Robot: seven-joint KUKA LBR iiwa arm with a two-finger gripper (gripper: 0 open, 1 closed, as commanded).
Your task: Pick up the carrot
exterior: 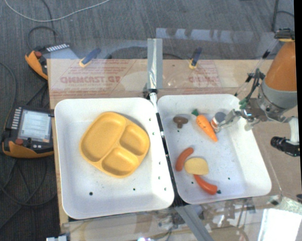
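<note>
Nearest the camera, at the lower edge of the right bin (254, 185), lies a red chilli pepper (206, 184), running from upper left to lower right. Touching its upper end is a pale yellow wedge (196, 166), and just left of that a red sausage (183, 158) lies on a slant.

The carrot (206, 126) lies in the upper middle of the right bin, flat on the bin floor. Its long axis runs diagonally: the green top points to the upper left, the orange tip to the lower right. A small brown mushroom (180, 121) stands just to its left, apart from it.

The claw (219, 120) sits just right of the carrot's upper half, reaching in from the right on the grey arm with its orange band (282, 69). Whether the claw is spread or pressed together cannot be told at this resolution. No item is seen between its tips.

The left bin (74, 196) holds a yellow divided plate (115, 143) with three compartments, set near its centre.

Both bins rest on a brown tabletop (99, 80) covered at the back by a clear sheet held with clamps. A metal rail (154, 62) runs between the bins. Beyond the tabletop is grey carpet (18, 53) with trailing cables, and a control pendant (29, 130) lies on the floor at the left.
</note>
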